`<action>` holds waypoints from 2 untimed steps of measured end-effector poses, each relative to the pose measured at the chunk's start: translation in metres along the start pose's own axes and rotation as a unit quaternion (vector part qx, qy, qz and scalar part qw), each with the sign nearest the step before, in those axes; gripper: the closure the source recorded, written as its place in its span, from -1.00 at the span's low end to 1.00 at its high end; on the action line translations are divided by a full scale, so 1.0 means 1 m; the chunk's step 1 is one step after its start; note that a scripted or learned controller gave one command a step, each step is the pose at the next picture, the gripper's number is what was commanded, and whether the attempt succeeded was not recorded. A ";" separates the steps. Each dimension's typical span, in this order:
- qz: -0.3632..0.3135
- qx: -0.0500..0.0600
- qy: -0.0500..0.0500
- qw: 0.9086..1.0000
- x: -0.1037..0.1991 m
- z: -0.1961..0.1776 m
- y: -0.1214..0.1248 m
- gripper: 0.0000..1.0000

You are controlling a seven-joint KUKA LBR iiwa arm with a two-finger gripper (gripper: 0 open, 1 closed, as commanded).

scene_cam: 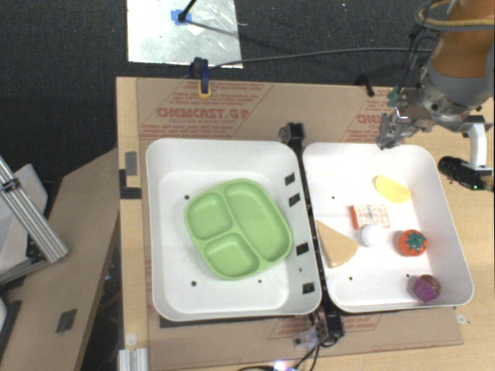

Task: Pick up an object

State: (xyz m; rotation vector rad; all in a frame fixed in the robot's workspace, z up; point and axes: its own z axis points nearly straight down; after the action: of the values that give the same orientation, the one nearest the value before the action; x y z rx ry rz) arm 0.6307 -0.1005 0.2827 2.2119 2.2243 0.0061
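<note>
The right bin (441, 199) holds a yellow oval piece (392, 188), a small red-and-white packet (368, 214) with a white ball (373, 235) beside it, a tan wedge (335, 246), a red tomato-like toy (412, 242) and a purple toy (425, 287). My gripper (389, 135) hangs above the bin's far edge, up and to the left of the yellow piece. It is apart from every object, and nothing shows between its dark fingers.
The left bin (166, 207) holds a green three-compartment plate (236, 227). Black clips (295, 134) join the bins along the middle. A blue-and-yellow clamp (201, 76) sits at the bench's far edge, and a metal frame (27, 215) stands at the left.
</note>
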 end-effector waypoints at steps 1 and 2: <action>-0.001 0.003 0.001 1.000 0.047 0.018 -0.013 1.00; -0.002 0.003 0.002 1.000 0.104 0.025 -0.038 1.00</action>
State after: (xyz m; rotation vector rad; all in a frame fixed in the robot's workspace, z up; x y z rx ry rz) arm 0.5923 0.0035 0.2575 2.2123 2.2332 0.0026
